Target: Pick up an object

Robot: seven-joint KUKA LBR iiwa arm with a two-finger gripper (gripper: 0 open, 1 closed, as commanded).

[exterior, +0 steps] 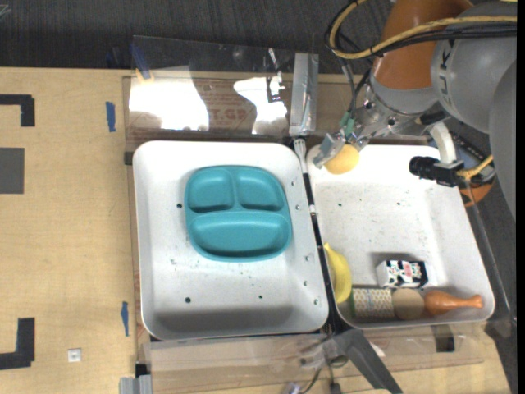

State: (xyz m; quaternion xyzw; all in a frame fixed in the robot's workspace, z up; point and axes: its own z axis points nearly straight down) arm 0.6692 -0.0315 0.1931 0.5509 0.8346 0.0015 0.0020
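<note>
End effector [338, 148] grips a yellow ball [342, 160] at the right bin's [426, 212] far-left corner.

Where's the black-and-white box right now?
In the camera view, the black-and-white box lies in the right bin near its front right corner, just above the brown cylinder and the orange piece.

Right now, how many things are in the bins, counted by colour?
Teal: 1, the tray
Yellow: 2, the lemon and the banana
Black and white: 1, the box
Tan or brown: 2, the roll and the drumstick
Total: 6
</note>
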